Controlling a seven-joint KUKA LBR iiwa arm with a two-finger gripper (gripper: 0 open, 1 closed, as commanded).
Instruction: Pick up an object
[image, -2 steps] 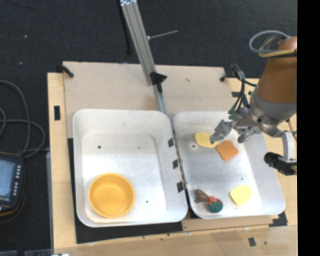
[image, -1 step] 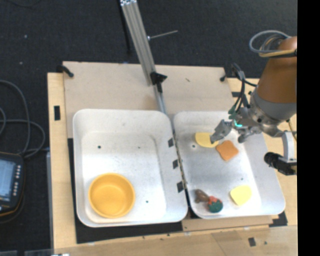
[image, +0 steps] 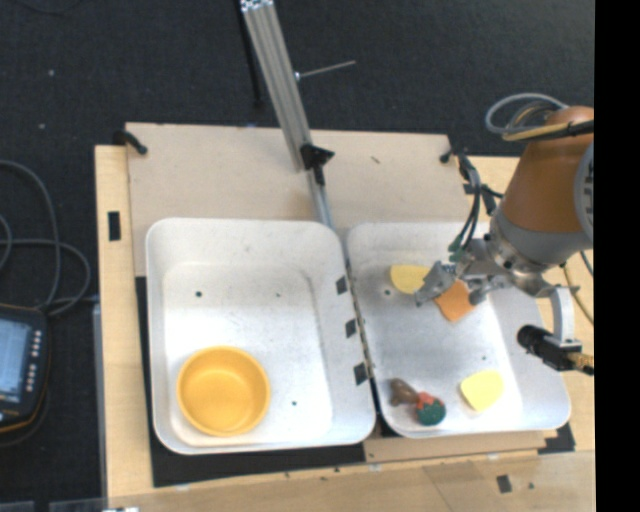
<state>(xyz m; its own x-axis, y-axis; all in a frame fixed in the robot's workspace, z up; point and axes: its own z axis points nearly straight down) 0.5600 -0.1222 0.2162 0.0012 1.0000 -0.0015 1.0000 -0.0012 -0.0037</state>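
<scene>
My gripper (image: 456, 290) hangs over the upper middle of the right bin (image: 520, 400), at the end of the grey and orange arm coming in from the right. An orange block (image: 457, 304) sits between its two dark fingers, which press against its sides. I cannot tell whether the block is off the bin floor. A flat yellow piece (image: 406, 278) lies just left of the gripper. A second yellow piece (image: 481, 390) lies toward the bin's near right. A small brown, red and green item (image: 420, 402) rests near the front edge.
The left bin (image: 200, 250) holds a yellow bowl (image: 223, 389) at its near left corner. A slanted metal rail (image: 285, 100) rises behind the divide between the bins. A dark fitting on the arm (image: 545, 345) juts over the right bin's right side.
</scene>
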